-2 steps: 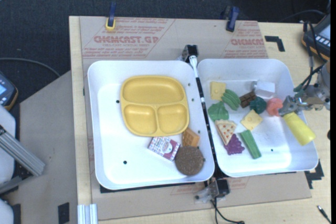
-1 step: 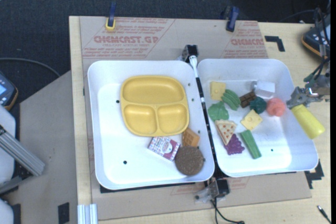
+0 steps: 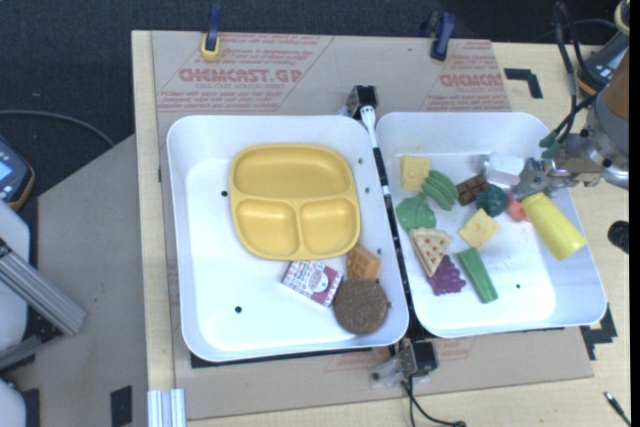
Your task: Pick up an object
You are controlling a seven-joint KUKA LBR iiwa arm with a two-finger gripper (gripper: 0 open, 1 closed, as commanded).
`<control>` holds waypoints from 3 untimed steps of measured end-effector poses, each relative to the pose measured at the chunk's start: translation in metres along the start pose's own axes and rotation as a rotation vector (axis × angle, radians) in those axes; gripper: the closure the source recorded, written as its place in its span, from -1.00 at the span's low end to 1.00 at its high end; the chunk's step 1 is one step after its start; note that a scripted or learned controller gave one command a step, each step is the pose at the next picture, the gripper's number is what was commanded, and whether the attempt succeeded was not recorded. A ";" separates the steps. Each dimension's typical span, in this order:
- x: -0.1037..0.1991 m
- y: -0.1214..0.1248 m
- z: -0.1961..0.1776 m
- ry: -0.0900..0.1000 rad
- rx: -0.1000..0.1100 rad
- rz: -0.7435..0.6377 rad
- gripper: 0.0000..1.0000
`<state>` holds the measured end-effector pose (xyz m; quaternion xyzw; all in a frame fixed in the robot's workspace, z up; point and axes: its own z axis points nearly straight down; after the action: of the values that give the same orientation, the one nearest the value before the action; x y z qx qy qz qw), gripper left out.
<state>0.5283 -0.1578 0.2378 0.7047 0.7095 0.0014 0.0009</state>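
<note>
The hand (image 3: 535,177) sits low over the upper right part of the right bin (image 3: 570,300), reaching in from the bin's right side. Its metal parts blur together there, so I cannot tell whether it is open or closed, and nothing can be made out in its grip.

Taking the yellow bottle (image 3: 553,224) as the landmark: it lies tilted in the right bin, just below and beside the hand. Just left of its upper end is a small red-orange piece (image 3: 516,210), with a dark teal piece (image 3: 491,200) touching that on the left. A brown chocolate bar piece (image 3: 471,187) lies further left, then a green leafy piece (image 3: 439,188) and a pale yellow cheese cube (image 3: 415,172). Left of the bottle's middle rests a second yellow cheese block (image 3: 479,230). Lower left are a green cucumber-like stick (image 3: 477,275), purple grapes (image 3: 446,277), a sandwich wedge (image 3: 431,246) and another green piece (image 3: 415,213).

Well to the bottle's left, in the left bin (image 3: 200,315), lie a yellow divided plate (image 3: 296,200), a small pink packet (image 3: 312,281), an orange-brown chunk (image 3: 364,263) and a round brown cookie (image 3: 361,306). Both bins stand on the counter (image 3: 150,215).
</note>
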 end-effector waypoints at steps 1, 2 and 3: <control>0.055 0.008 -0.007 0.000 0.000 -0.001 1.00; 0.104 0.004 -0.003 0.002 0.006 0.001 1.00; 0.156 0.018 -0.001 0.000 0.001 0.000 1.00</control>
<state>0.5453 -0.0016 0.2390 0.7047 0.7095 0.0012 0.0004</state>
